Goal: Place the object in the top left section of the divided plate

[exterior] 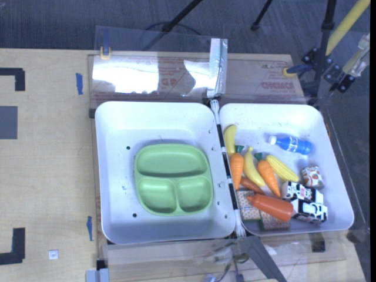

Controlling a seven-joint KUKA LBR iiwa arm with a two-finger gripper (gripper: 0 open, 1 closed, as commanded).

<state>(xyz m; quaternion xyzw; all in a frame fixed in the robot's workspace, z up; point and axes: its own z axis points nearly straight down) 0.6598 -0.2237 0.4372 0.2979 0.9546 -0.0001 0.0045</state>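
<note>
A green divided plate lies in the middle of the left white bin. It has one long section along its far side and two smaller sections along its near side, all bare. The right white bin holds several toy foods: a blue bottle, a yellow banana, two carrots, a corn cob, a red bottle, a cow-patterned carton and a small can.
Behind the bins stands a clear plastic shield with a taped upright edge. The wooden bench stretches to the left with black tape marks. Tripod legs and a yellow pole stand beyond the back.
</note>
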